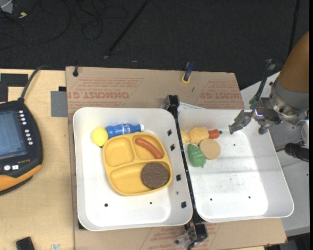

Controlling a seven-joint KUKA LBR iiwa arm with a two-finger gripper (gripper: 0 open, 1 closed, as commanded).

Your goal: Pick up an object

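Observation:
In the right bin, near its left wall, lies a small cluster: a ridged yellow piece, a small orange-red piece, a tan round disc and a green leafy piece. My gripper hangs over the bin's upper right part, to the right of the cluster and apart from it. Its fingers are spread open with nothing between them.
The left bin holds a yellow divided tray with a sausage and a brown patty. A blue bottle and a yellow ball lie beside the tray. A teach pendant sits at the far left.

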